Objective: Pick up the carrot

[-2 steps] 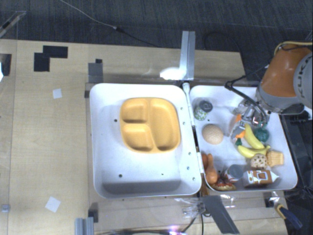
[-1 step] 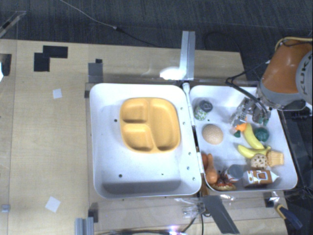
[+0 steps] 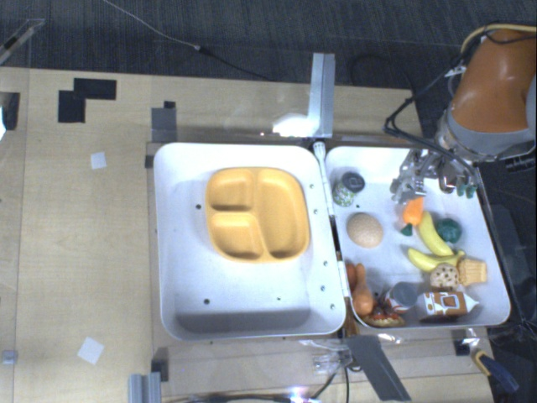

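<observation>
Carrot [image 3: 411, 211] lies in the far right bin [image 3: 495, 250], beneath the end effector [image 3: 409, 188]; whether it is gripped cannot be told; lifting is judged next.

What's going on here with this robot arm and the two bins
A grey and orange arm reaches in from the right, with its gripper low over the back of the right bin. An orange piece, likely the carrot, lies right beneath it, beside the bananas. Whether it is gripped cannot be told. The left bin holds a yellow divided plate.
</observation>
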### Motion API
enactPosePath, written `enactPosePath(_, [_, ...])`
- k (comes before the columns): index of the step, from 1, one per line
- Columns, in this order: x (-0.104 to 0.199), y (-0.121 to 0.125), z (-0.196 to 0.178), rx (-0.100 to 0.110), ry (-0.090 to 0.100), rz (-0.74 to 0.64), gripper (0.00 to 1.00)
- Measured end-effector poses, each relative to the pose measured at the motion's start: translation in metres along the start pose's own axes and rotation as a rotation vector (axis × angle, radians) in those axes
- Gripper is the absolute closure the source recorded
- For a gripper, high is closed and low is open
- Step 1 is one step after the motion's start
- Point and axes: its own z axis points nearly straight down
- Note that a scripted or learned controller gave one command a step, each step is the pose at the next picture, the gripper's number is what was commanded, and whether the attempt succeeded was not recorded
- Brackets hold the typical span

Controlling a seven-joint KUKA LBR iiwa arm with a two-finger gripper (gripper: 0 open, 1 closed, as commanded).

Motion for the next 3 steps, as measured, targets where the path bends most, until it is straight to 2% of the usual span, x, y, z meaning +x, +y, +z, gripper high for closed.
enactPosePath(1, [0.049,-0.041,0.106,0.001,-0.002,-0.107,1.00])
enactPosePath(2, [0.100,-0.104,0.105,0.004,-0.002,-0.427,1.00])
enactPosePath(3, [0.069,-0.013,0.105,-0.001,-0.006,-0.233,1.00])
